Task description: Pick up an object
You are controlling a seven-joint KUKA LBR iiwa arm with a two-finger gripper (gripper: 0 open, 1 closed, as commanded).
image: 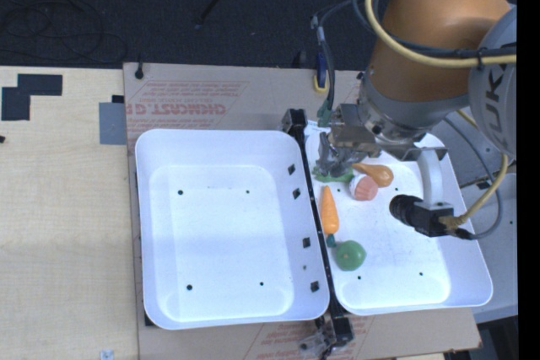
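- The gripper hangs at the upper left corner of the right bin, right of frame centre, over a flat green piece by the divider.
- Just below it lies the carrot; a green ball sits lower still.
- A pink piece and an orange gourd lie just right of the gripper, touching each other.
- How wide the jaws stand cannot be told; the wrist hides them, and the arm covers the bin's upper rim.
- The left bin fills centre frame.

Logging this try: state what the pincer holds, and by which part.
Cannot be told. The pincer is low over the right bin, at a green thing by the carrot, but no object shows between its fingers.
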